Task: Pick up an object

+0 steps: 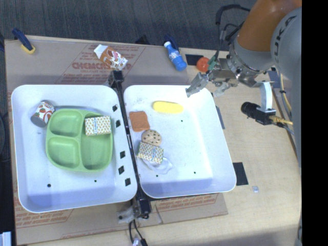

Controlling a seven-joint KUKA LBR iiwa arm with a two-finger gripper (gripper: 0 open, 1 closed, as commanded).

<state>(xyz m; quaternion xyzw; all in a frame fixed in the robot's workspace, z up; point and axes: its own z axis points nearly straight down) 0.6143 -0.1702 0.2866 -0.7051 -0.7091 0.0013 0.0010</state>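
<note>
While two shallow white bins sit side by side on a cardboard-covered bench, the grey arm (271, 19) with its orange band reaches in from the right, and its gripper (199, 86) hangs over the far right corner of the right bin (215, 158); whether the fingers are spread or closed cannot be told from this angle, and nothing is visibly held between them.

Just left of the gripper, near the far edge of the right bin, lies a yellow oblong object (167, 107); further left, by the bin's left wall, lies a flat orange-brown square (139, 120); nearer the viewer sits a round speckled cookie (151, 136), touching a small patterned packet (151, 152) that rests on what may be a scrap of clear wrap.

The left bin (31, 188) holds a green divided tray (77, 142); a pale patterned packet (98, 125) lies in the tray's far right compartment; a small red-and-white cup or can (43, 112), tipped on its side, lies just beside the tray's far left corner.

On the bench beyond the bins, a crumpled red-and-white wrapper (110, 57) lies above the gap between them; a blue bottle (175, 56) lies to its right; a blue and yellow clamp (23, 40) sits at the far left corner.
</note>
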